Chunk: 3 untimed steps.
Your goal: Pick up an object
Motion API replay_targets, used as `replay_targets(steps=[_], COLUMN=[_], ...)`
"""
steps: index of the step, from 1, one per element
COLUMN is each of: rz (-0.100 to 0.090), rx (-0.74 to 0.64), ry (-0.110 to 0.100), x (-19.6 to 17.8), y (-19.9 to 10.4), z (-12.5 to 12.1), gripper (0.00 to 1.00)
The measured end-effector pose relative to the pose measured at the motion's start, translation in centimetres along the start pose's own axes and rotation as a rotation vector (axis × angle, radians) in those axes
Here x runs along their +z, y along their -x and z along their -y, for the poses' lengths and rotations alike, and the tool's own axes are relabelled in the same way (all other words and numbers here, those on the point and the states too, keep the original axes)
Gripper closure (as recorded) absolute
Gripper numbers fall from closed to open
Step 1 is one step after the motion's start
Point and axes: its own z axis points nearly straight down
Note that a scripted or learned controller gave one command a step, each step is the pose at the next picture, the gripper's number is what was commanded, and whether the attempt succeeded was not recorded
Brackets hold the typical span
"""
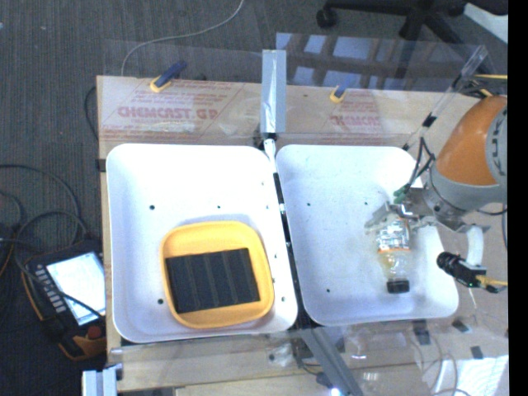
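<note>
Left bin (140, 188): your yellow tray (217, 274) with its dark ribbed insert.
Right bin (346, 180): clear bottle (393, 254) — black cap.
End effector (402, 211): over the bottle — grip state you cannot tell.

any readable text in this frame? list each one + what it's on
"CHEMCAST GP" in faded red, on the protective sheet behind the left bin.
A second red print on the same kind of sheet behind the right bin: too blurred to read.
The lit screen of the handheld device on the floor: too small to read.
The clear bottle in the right bin: no legible label.
</note>
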Motion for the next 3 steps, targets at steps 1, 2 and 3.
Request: replay_targets(steps=[1, 2, 3], rz=[0.004, 0.004, 0.004], rx=[0.012, 0.012, -0.068], ry=[0.001, 0.001, 0.002], x=[-10.1, -10.1, 1.9], y=[-6.5, -6.4, -5.5], z=[-6.8, -6.8, -7.0], gripper=[1.0, 0.0, 0.0])
